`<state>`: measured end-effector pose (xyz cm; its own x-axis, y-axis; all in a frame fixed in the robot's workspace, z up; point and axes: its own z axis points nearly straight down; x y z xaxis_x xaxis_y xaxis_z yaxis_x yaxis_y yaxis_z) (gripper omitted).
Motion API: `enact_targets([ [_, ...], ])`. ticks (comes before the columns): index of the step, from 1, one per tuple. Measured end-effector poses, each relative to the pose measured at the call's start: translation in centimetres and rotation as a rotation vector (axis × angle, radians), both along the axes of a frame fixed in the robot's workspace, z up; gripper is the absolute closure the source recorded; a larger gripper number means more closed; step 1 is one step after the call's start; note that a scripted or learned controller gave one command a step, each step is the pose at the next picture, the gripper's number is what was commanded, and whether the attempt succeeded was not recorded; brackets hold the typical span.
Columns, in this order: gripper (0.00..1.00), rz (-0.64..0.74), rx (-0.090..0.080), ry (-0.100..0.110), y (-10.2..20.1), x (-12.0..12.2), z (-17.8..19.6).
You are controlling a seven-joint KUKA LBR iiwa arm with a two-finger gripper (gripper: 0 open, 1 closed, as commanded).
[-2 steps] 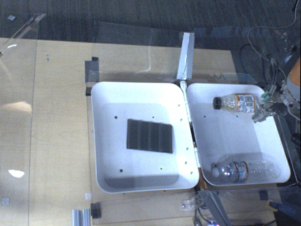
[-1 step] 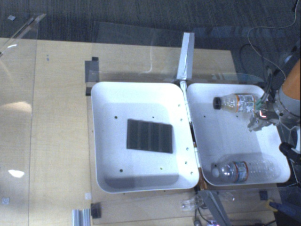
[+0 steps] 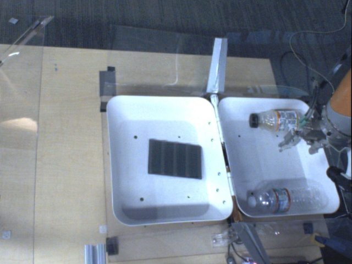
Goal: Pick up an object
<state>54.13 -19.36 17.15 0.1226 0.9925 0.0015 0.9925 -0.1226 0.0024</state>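
The right bin point(image 3: 242, 164) holds two clear plastic bottles. One bottle point(image 3: 276, 120) lies on its side near the far wall, its black cap pointing left. The other bottle point(image 3: 286, 198), with a blue label, lies along the near wall. My gripper point(image 3: 299, 145) hangs over the right side of this bin, just to the near right of the far bottle's base. Its fingers point(image 3: 287, 142) are spread open with nothing between them. A dark ribbed rectangular pad point(image 3: 175, 159) lies flat in the middle of the left bin point(image 3: 126, 120).
A metal post point(image 3: 216, 65) stands at the far end of the divider between the bins. Cables point(image 3: 308, 43) trail at the back right, beside the arm's orange band point(image 3: 342, 100). Clamps and brackets point(image 3: 242, 241) stick out below the right bin's near edge.
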Motion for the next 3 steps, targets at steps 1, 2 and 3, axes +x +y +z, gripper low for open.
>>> enact_targets([
  [1, 0.00, 0.063, -0.002, 0.000, -0.2, 5.7, -6.0],
  [2, 0.00, 0.395, 0.011, 0.082, -0.2, 10.3, -7.2],
  [3, 0.00, 0.544, 0.019, 0.092, 0.1, 9.8, -8.4],
])
